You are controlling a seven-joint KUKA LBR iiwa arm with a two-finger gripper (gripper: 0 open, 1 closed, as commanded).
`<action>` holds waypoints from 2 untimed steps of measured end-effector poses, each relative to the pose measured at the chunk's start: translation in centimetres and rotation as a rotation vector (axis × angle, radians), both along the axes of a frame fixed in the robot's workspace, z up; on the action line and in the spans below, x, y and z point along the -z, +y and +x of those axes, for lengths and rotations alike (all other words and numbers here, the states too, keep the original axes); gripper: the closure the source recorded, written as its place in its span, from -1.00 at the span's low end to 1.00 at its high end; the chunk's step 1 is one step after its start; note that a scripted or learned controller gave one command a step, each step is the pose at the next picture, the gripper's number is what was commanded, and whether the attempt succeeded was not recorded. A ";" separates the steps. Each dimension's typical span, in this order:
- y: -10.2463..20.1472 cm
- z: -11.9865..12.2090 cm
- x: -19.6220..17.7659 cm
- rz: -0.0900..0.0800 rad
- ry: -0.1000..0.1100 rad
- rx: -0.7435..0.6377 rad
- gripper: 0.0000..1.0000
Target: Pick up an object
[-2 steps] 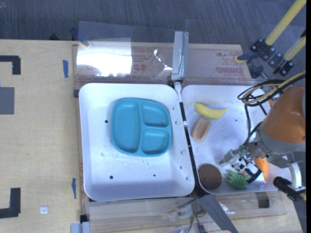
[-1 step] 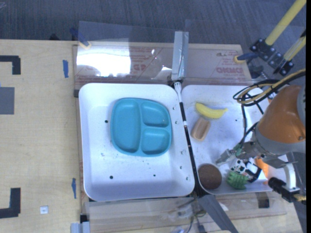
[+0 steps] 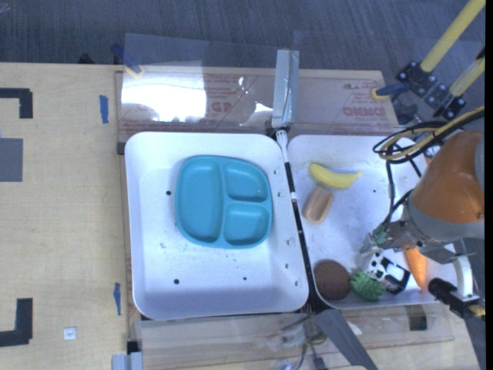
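Observation:
My gripper [image 3: 384, 269] is low over the front right part of the right bin [image 3: 347, 222], under the grey arm with its orange band [image 3: 454, 183]. A green leafy toy [image 3: 367, 284] lies just beneath and left of the gripper, touching or almost touching it. An orange carrot [image 3: 417, 267] lies just right of the gripper, partly hidden by the arm. A brown round object [image 3: 331, 278] rests at the bin's front left. A yellow banana [image 3: 333, 176] and a tan cylinder [image 3: 317, 203] lie at the bin's back left.
The left bin [image 3: 154, 268] holds a blue divided plate [image 3: 224, 202]. A clear plastic sheet and a cardboard panel [image 3: 231, 95] stand behind the bins. Black cables [image 3: 400, 149] loop over the right bin's back right corner. A yellow-handled tool [image 3: 447, 41] sits at the top right.

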State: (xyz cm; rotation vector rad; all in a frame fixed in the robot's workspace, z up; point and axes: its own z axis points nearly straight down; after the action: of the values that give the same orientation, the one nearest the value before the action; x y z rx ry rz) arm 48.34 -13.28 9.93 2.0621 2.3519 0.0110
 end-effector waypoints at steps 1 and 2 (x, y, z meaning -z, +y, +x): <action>6.5 5.4 -8.8 0.006 0.008 0.056 1.00; 6.2 5.2 -8.5 0.004 0.015 0.060 -1.00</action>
State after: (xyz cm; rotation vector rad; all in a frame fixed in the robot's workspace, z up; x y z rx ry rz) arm 53.50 -7.10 18.45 2.1413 2.2990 0.0002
